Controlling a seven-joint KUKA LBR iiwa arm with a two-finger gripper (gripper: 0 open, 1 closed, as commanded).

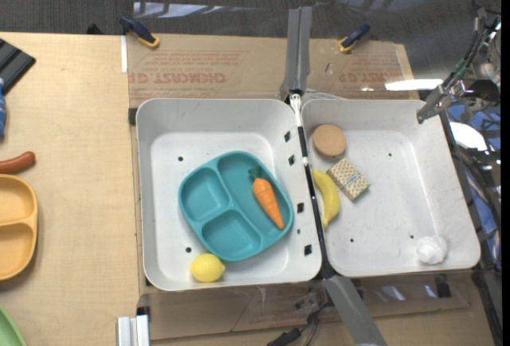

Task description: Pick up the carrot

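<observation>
The carrot (268, 202) is lying in the teal divided plate (209, 201) in the left bin (155, 177) — in the long compartment on the plate's right side, green top pointing to the back of the bin, and nothing is touching it. A lemon (207, 267) sits on the bin floor just in front of the plate. In the right bin (446, 201) there's a round brown cookie (328, 141), a banana (325, 197) along the left wall, a small patterned box (349, 178) just beside it, and a white ball (431, 250) in the front right corner. The claw (458, 85) is way over at the right edge, by the right bin's back corner, well apart from the carrot — honestly can't tell whether it's released or clenched.
</observation>
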